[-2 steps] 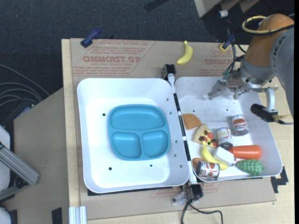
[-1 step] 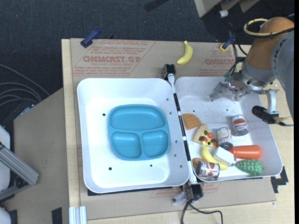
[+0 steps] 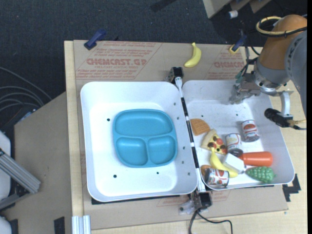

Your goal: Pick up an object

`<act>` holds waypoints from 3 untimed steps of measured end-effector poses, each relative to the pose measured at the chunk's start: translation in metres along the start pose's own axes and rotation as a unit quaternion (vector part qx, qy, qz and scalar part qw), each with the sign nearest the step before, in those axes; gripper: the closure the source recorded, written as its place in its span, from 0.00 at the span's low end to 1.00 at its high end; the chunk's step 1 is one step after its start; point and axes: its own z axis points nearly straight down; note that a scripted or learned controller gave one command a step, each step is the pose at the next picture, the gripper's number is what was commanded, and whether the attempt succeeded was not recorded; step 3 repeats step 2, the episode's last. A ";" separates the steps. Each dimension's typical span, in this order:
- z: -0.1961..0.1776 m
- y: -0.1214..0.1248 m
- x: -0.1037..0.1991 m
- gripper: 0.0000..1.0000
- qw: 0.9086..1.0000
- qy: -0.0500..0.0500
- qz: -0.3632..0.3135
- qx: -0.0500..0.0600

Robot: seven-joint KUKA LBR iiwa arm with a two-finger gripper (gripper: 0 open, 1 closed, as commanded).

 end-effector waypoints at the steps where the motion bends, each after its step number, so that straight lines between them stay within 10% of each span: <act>1: 0.000 0.000 0.000 0.00 1.000 0.000 0.000 0.000; 2: -0.011 0.001 0.000 1.00 1.000 -0.001 0.000 -0.001; 3: -0.011 0.001 0.000 1.00 1.000 -0.001 0.000 -0.001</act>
